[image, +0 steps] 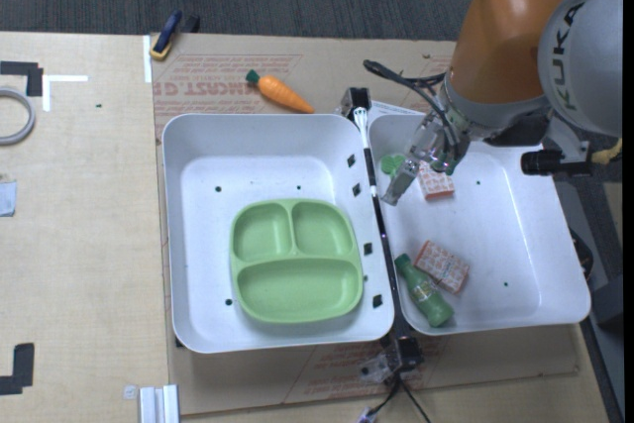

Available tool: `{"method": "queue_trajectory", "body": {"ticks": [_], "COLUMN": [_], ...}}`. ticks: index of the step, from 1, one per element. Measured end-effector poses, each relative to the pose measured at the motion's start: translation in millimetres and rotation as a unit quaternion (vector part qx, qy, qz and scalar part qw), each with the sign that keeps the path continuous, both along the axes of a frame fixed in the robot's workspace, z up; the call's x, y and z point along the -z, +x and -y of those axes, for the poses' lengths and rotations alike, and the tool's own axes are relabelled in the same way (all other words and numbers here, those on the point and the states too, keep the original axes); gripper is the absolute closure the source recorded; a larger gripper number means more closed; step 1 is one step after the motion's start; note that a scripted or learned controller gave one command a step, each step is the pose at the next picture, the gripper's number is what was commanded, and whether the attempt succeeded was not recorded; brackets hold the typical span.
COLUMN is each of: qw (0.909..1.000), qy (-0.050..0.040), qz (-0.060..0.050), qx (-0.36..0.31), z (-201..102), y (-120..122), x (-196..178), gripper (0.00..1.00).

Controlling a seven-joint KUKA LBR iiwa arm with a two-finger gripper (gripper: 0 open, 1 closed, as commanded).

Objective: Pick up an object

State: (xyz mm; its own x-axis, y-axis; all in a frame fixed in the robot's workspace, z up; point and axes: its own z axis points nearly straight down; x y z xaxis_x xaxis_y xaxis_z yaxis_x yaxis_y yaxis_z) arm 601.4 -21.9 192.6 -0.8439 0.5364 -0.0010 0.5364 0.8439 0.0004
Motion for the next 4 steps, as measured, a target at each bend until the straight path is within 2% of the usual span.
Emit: {"method": "queue_trajectory", "body": {"ticks": [1,2,3,4], "qw": [1.0,1.0,0.9995,0.9876], "qy": [0.0,0.0,0.0001,-0.0004], "qz": [0.0,0.0,0.0,0.002], "qx": [0.0,0.005,-0.033,-0.157], "z": [0,8,-4,33], "y": [0,-69,-100,-83], "x": [0,0,0,0], "gripper": [0.0,0.0,0.0,0.0]}}
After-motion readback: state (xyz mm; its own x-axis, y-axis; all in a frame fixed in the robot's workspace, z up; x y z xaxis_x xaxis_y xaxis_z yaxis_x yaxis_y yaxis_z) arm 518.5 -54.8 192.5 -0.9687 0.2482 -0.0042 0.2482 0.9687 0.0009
